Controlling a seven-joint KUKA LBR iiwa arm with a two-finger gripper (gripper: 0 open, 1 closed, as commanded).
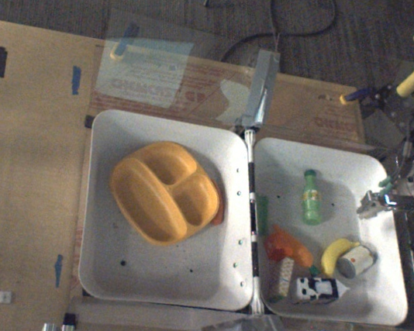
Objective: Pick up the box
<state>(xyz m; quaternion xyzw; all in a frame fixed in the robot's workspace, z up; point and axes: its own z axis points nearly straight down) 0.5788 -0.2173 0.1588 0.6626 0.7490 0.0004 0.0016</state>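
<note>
Camera view: gripper (371,202) at right bin's (387,309) right edge; fingers' opening cannot be told, nothing seen held. Box (316,290) lies nearer and leftward, long axis left-right.

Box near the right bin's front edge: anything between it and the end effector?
Partly. The end effector sits at the right bin's right side. The box lies toward the front edge, and a banana and a grey cup sit between them, close to the box. A descent from above looks open.
</note>
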